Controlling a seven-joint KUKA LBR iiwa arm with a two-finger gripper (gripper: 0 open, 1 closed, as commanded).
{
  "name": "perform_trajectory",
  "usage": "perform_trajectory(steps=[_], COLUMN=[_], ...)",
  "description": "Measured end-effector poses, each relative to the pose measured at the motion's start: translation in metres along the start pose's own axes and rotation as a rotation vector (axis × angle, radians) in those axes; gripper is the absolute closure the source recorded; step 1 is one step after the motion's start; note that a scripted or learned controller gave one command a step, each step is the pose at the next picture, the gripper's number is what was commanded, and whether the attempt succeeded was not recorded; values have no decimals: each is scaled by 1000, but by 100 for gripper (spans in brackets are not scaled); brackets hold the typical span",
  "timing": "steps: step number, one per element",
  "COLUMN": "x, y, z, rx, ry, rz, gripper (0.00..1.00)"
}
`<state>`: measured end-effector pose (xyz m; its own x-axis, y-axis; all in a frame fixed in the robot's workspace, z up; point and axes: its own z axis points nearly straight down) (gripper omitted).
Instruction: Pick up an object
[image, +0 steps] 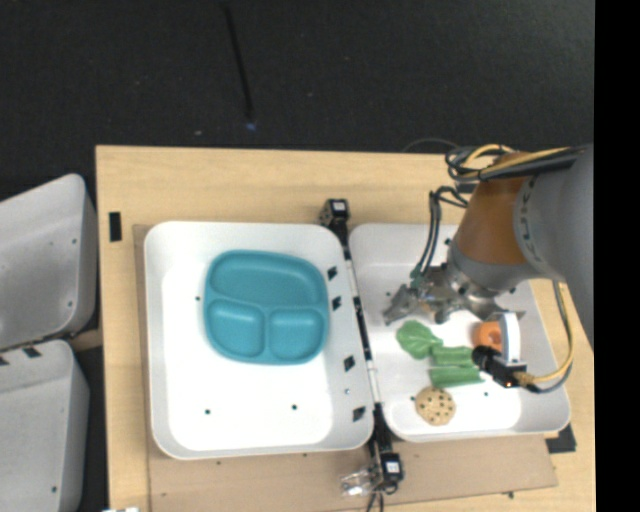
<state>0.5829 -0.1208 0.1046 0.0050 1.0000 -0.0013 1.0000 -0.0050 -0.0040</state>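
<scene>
Green toy vegetable (418, 338) lies in the right bin (392, 250), just below the gripper (420, 306) and close against a second green piece (455, 370); a cookie (435, 405) sits nearer the bin's front wall. Whether the gripper is open or closed I cannot tell from this slant. The likely failure is a descent slightly off centre, which would nudge the rounded toy aside or catch both green pieces together, so the grasp slips.

Two green toys (418, 338) beside speckled cookie (435, 405)
</scene>
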Motion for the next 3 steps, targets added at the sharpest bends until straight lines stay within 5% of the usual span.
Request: perform_trajectory(steps=[1, 3], x=[-1, -8], y=[2, -3], z=[-14, -130], rx=[-8, -12], ry=[0, -1], rz=[7, -7], gripper=[100, 100])
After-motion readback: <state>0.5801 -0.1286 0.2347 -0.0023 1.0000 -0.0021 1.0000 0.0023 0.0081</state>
